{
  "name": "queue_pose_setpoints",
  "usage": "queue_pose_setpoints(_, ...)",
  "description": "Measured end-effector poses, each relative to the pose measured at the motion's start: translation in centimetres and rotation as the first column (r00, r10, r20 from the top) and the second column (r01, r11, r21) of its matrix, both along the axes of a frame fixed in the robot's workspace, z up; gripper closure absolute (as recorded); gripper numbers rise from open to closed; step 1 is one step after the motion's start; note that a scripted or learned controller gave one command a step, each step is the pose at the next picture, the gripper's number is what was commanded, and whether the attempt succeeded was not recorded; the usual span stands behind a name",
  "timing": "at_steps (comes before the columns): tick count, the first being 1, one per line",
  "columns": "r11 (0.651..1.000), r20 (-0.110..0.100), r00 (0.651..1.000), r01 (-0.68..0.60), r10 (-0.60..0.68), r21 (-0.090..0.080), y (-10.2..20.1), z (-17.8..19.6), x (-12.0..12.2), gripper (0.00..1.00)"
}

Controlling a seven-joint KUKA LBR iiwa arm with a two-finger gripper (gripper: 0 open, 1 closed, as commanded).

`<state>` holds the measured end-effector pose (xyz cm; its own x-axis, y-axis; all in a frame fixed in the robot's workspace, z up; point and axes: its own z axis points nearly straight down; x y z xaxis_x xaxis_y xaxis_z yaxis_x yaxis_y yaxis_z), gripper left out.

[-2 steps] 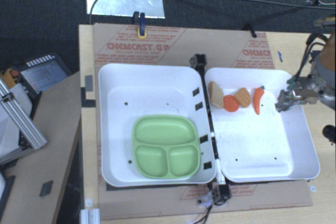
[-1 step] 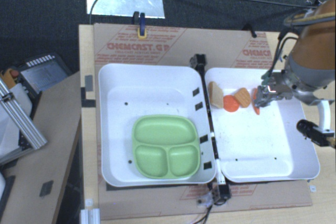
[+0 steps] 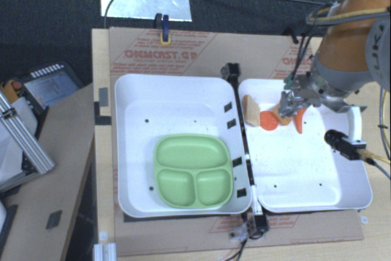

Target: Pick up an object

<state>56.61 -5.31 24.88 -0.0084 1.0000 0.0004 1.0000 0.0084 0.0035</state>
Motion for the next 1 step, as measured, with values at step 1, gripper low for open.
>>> queue_pose_setpoints(1, 1.000, -0.001, 1.000, 0.000, 0.000, 0.000, 4.83, -1.39, 1.86, 1.00)
